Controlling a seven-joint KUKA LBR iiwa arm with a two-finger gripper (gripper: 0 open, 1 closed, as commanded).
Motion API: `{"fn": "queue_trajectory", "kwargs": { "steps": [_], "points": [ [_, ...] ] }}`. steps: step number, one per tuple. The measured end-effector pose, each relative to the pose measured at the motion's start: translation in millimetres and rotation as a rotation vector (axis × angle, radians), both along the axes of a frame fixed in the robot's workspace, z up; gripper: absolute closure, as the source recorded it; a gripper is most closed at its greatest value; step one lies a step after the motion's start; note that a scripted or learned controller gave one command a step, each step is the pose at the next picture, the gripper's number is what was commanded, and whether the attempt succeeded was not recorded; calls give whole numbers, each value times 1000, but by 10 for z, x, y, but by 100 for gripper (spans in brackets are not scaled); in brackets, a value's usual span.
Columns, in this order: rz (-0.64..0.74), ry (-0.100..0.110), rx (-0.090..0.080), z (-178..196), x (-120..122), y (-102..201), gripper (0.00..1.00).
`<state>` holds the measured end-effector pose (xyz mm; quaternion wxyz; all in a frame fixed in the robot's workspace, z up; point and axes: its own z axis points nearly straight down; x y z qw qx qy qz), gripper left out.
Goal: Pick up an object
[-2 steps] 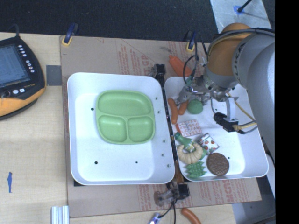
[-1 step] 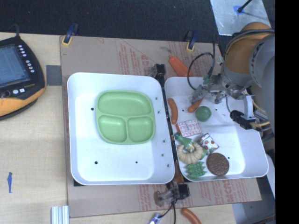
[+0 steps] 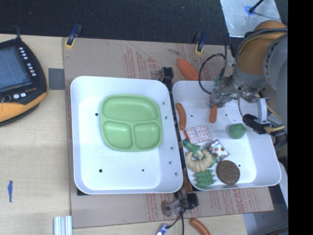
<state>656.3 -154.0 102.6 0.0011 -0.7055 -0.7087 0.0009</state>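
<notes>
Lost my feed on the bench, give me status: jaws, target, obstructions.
Gripper low over right bin, far end. Small orange carrot right beneath it, grasp unconfirmed. Green ball nearby, apart.

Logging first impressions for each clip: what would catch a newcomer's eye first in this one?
The big green divided plate lying alone in the left bin stands out first. Next comes the clutter of toy food in the right bin: a brown cookie, a green ball and a sausage by the left wall. Above them the gripper hangs over a small orange carrot at the bin's far end.
</notes>
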Motion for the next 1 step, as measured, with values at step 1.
{"fn": "queue_trajectory", "kwargs": {
  "steps": [1],
  "points": [
    [1, 1, -1, 351, -274, 480, 100]
  ]
}}
